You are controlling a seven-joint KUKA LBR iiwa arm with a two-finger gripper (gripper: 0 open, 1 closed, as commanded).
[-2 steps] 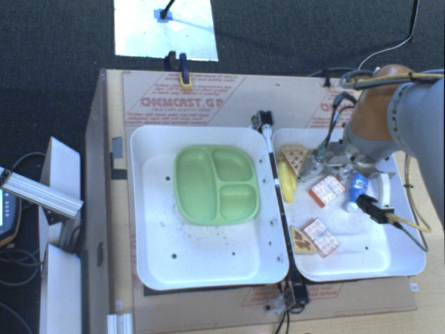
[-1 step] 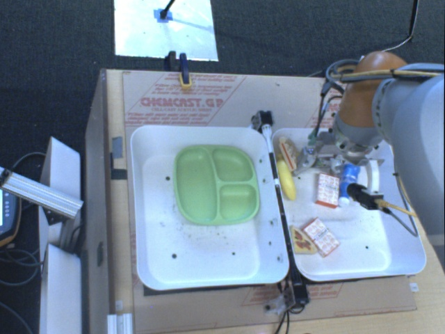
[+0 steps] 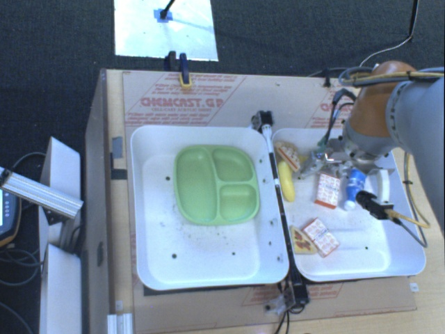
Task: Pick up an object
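A: So, what writing is showing on the counter (image 3: 208, 92)?

B: Red print is running across its brown sheet; "CHEMCAST GP" is reading clearly above the left bin (image 3: 139, 186), and the smaller red lines around it are staying too fine to make out.

A: What is sitting in that left bin?

B: A green divided tray (image 3: 215, 184) is lying flat near its middle.

A: And the right bin (image 3: 361, 259)?

B: A yellow banana-like piece (image 3: 286, 181) is lying just beside the divider. A red-and-white packet (image 3: 327, 190) is resting near the middle, with a blue-and-white bottle (image 3: 354, 185) just beside it. Two more small red-and-white packets (image 3: 315, 236) are lying toward the front, and another snack-like item (image 3: 288, 156) is sitting near the back left corner. Their printing is too small to read.

A: Where is the gripper?

B: The gripper (image 3: 321, 160) is hanging over the back of the right bin, near the packet and the bottle. I cannot tell whether it is open or closed, and nothing is showing in its grasp.
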